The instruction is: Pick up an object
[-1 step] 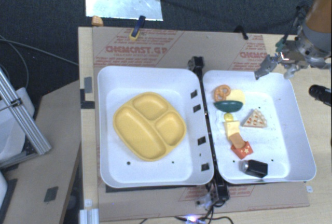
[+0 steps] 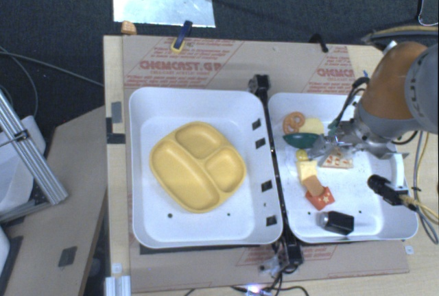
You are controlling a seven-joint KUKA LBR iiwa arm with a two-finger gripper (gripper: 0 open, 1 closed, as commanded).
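Though low in right bin (image 2: pixel 394 223), gripper (image 2: pixel 328 140) grasp unclear.

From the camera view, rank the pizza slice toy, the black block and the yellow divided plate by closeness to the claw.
1. Pizza slice toy, right bin, just below the claw.
2. Black block, right bin's near edge.
3. Yellow divided plate, left bin.

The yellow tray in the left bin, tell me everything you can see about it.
The yellow tray looks like smooth moulded plastic, rounded at the corners, with three compartments: one long and two smaller. It lies flat and turned at an angle in the middle of the left bin, on the bin's white floor. Its compartments hold nothing, and nothing else touches it.
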